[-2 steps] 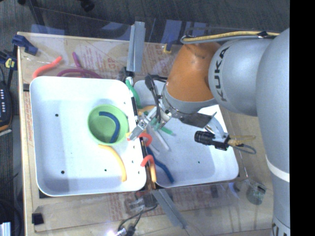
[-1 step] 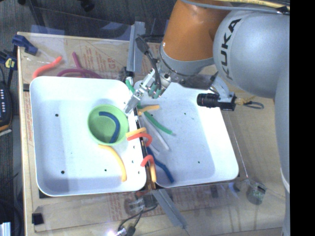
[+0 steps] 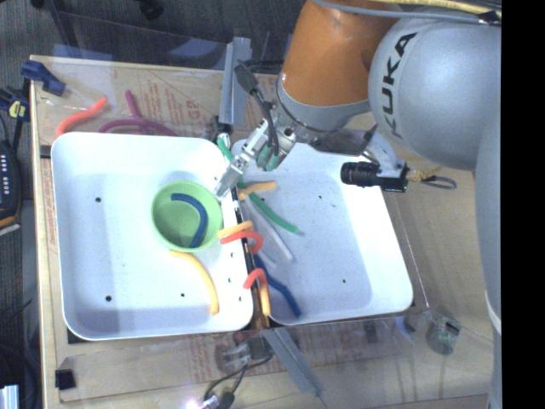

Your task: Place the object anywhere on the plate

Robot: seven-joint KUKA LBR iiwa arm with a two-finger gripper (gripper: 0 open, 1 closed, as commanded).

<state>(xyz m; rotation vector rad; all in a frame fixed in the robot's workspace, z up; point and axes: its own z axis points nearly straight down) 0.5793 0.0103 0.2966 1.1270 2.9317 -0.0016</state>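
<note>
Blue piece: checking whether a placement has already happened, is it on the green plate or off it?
On it. The blue piece lies curved inside the green plate in the left bin.

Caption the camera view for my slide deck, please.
Grey KUKA arm's gripper hovers beside round green plate carrying a blue cord in the left white bin.

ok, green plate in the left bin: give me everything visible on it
The green plate is small, round and shallow with a raised rim, and looks like matte plastic. It sits flat in the left bin, near the bin's right side. A dark blue curved strip lies on it, arcing along its right half. A yellow strip starts at its lower edge. The claw hovers at its upper right rim.
</note>
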